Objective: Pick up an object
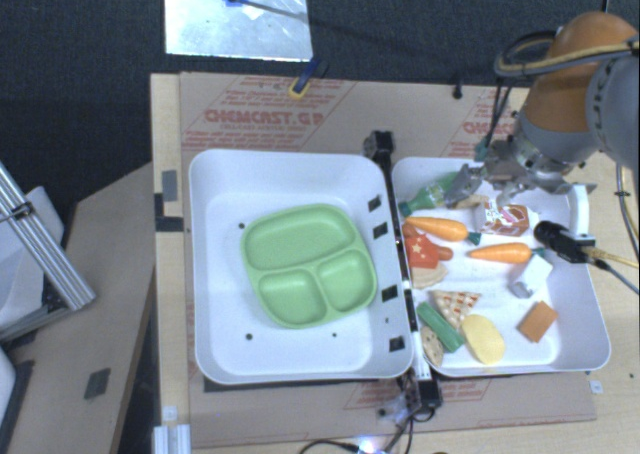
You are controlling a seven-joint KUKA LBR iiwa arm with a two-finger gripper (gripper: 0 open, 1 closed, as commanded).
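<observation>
arm (pixel 590 82) cut off at right edge, end effector (pixel 497 182) blurred

The grey arm with its orange band reaches in from the right, its tool (pixel 487 185) hanging low.

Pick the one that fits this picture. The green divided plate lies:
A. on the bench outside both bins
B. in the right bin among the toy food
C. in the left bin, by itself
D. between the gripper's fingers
C: the green divided plate lies flat in the left bin, apart from the toy food in the right bin.
</observation>
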